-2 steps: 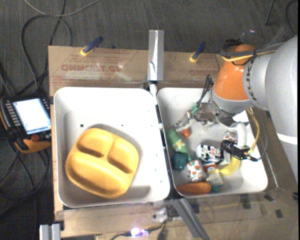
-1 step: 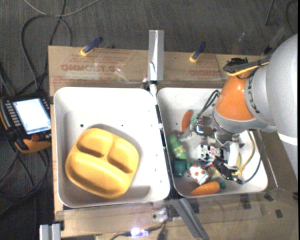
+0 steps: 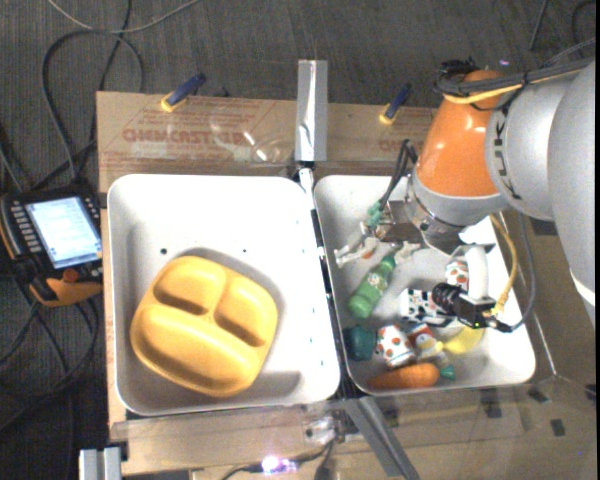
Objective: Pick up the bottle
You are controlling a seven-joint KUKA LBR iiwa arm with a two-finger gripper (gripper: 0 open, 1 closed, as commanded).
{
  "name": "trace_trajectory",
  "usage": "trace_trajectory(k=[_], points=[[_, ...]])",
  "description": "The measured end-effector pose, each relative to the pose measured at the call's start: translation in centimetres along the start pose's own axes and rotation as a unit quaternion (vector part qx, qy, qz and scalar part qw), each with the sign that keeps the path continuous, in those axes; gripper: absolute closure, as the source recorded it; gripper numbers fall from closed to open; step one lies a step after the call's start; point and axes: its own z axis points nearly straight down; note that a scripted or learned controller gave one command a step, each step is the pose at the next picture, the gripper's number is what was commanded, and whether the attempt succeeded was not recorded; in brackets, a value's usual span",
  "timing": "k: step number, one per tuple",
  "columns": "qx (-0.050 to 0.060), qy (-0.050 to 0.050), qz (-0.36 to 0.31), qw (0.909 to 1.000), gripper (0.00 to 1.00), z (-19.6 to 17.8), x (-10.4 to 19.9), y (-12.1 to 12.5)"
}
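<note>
Arm (image 3: 540, 138) was seen reaching in from right over right bin (image 3: 525, 368). Yellow tray (image 3: 206, 323) was noted in left bin (image 3: 120, 268). Gripper (image 3: 372, 247) was found spread open, nothing held, just above bottle (image 3: 371, 286). Bottle was observed lying tilted, green, near bin's left wall. Judged light, stiff, smooth plastic, likely slippery; grasp across mid-body advised.

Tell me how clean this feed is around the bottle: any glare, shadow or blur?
Camera view: the green bottle is sharp enough to make out, lying aslant in the right bin; the end effector sits just above it, slightly soft; the bins' white walls are bright but not blown out; small toys beside it blur together.
</note>
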Motion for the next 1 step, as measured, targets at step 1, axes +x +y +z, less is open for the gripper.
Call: trace_trajectory(k=[1], points=[[0.001,0.0,-0.035,0.9994,0.0,-3.13,3.0,-4.65]])
